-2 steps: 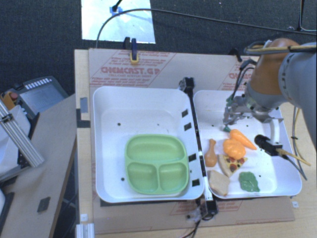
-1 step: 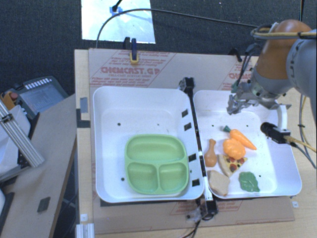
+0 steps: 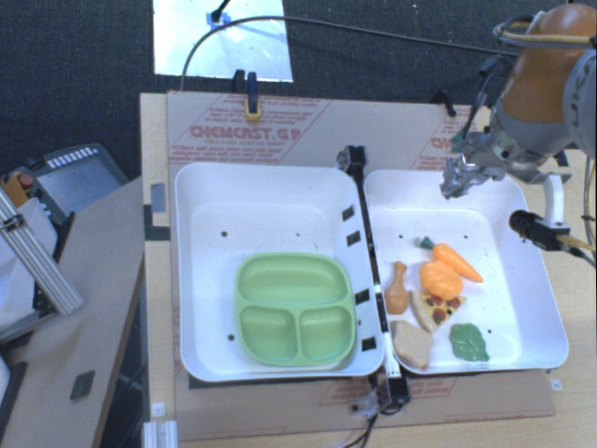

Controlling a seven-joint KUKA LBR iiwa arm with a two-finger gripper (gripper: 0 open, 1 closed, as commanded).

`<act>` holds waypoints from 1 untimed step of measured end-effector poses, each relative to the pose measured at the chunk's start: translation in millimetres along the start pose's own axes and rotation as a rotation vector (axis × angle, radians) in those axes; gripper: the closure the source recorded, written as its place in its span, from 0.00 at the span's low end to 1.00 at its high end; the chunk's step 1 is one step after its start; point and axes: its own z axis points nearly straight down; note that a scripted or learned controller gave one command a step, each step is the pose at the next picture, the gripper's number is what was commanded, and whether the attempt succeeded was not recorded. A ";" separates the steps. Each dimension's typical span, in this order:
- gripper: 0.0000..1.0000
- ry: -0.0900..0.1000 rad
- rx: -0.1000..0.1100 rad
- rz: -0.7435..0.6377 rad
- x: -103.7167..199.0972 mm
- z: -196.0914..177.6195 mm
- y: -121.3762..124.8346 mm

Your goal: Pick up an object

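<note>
Camera view puts the toy food nearest me, bunched in the front half of the right bin (image 3: pixel 536 278): a green leaf (image 3: pixel 468 343) by the front wall, a bread slice (image 3: pixel 412 343) just to its left against the divider side, and a pizza slice (image 3: pixel 437 309) touching the bread's upper edge. A little further back sit a small orange fruit (image 3: pixel 441 279), a drumstick (image 3: pixel 398 287) beside it on the divider side, and a carrot (image 3: pixel 454 260) lying slantwise, its green top pointing toward the back of the bin. The left bin (image 3: pixel 201 250) holds a green divided plate (image 3: pixel 294 308) at its front.

Further back, the end effector (image 3: pixel 456 181) hangs over the rear wall of the right bin, under the grey arm with its orange band. I cannot tell from here whether its fingers are apart or together; I see nothing between them.

As I read it, I am at the approach step: nothing is picked, and no target is committed. The pile lies well apart from the end effector, toward the front of the bin. The carrot is the closest piece and stands proudest of the cluster, so I would favour it. The next move calls for travelling forward over the bin, lining up across the carrot's narrow width, then descending. Crowding against the orange fruit is the risk.
</note>
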 end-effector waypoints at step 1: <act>1.00 0.003 0.005 -0.005 50.4 -10.7 -18.3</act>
